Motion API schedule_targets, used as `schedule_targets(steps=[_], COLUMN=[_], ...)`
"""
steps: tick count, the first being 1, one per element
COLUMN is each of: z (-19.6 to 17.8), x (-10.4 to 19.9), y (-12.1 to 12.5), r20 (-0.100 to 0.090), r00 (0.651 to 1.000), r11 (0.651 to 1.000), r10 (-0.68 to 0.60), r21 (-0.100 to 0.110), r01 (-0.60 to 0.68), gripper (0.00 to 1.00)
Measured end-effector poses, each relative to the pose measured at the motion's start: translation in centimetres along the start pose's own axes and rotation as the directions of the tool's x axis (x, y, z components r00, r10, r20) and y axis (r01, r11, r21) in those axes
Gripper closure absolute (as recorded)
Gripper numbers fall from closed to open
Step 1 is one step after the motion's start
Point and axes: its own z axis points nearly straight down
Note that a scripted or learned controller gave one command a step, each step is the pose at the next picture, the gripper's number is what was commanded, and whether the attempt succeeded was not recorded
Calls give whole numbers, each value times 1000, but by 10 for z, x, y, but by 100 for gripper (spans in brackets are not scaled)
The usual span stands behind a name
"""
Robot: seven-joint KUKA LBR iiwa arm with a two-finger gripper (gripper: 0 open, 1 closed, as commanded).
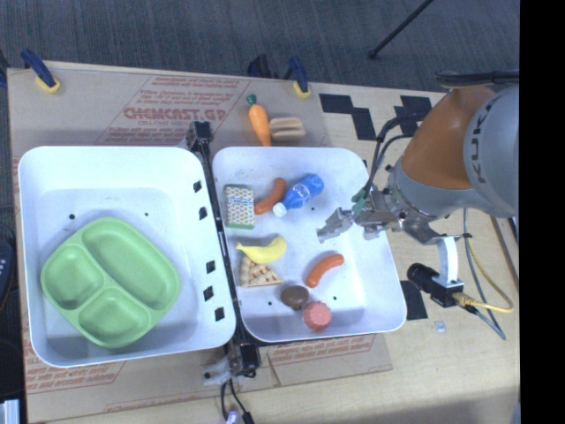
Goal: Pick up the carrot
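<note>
You're still at the approach step. The carrot (259,124) lies on the worktop above the right bin (381,276), upper centre of frame. Your claw (334,225) hovers inside that bin, holding nothing; I cannot tell its opening. Next, travel up-left.

Clearly a robotics lab rather than a home — grey carpeted floor (132,16), a bench topped with flattened brown printed cardboard (168,104) held by blue-and-yellow spring clamps (40,71), black-and-white checker markers (366,113) beside two shallow white plastic bins (53,162) — loose cabling (490,303) alongside.
</note>
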Motion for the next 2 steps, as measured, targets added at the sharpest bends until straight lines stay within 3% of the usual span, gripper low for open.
schedule_targets(steps=[1,2], z=[65,101], x=[63,91], y=[-20,51], r20=[0,0], r00=[991,996], r11=[991,996], r10=[132,84], r21=[1,0], r01=[-132,-84], gripper=[0,0])
